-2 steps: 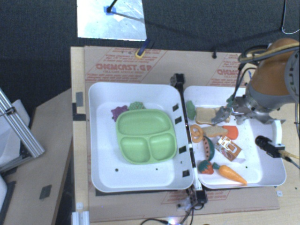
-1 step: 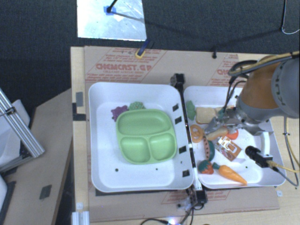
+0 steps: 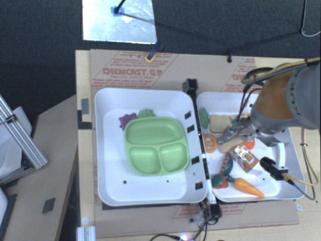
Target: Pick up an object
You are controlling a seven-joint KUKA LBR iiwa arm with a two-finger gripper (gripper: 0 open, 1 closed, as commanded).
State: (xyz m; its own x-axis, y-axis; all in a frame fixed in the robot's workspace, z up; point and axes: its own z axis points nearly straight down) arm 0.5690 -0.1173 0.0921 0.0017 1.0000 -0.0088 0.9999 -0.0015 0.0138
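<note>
It looks like a robotics lab: a grey robot arm (image 3: 301, 92) over two white bins (image 3: 113, 182) on a tabletop (image 3: 135, 70), an aluminium frame (image 3: 21, 140) at the left, and dark carpet (image 3: 40, 34).

Red print "CHEMCAST GP" on tan paper-faced flat sheet (image 3: 131, 70), top left; fine print w/ it unreadable. Similar red print top right, too blurred.

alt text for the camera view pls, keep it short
A grey-and-orange arm reaches in from the right over the right bin, its gripper low among toy foods, including a carrot and a pretzel. The left bin holds a green divided plate with a purple toy beside it.
</note>
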